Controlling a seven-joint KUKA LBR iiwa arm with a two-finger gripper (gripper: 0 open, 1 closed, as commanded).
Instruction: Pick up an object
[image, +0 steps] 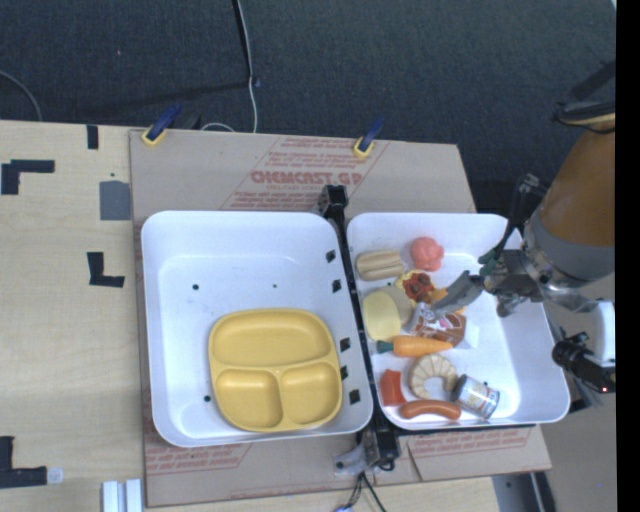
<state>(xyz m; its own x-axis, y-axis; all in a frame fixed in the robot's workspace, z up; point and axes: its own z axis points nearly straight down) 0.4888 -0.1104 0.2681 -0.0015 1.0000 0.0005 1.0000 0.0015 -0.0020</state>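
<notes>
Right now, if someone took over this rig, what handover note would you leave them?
Gripper: over the right bin, reaching in from the right, low above the pile; I cannot tell how its fingers stand, and nothing is visibly held.
Things: all in the right bin: pink ball, hot dog bun, carrot, can, sausage, plus other toy food.
Left bin: holds a yellow divided tray.
Done: approach to the pile.
Left: grasp one object and lift it.
</notes>
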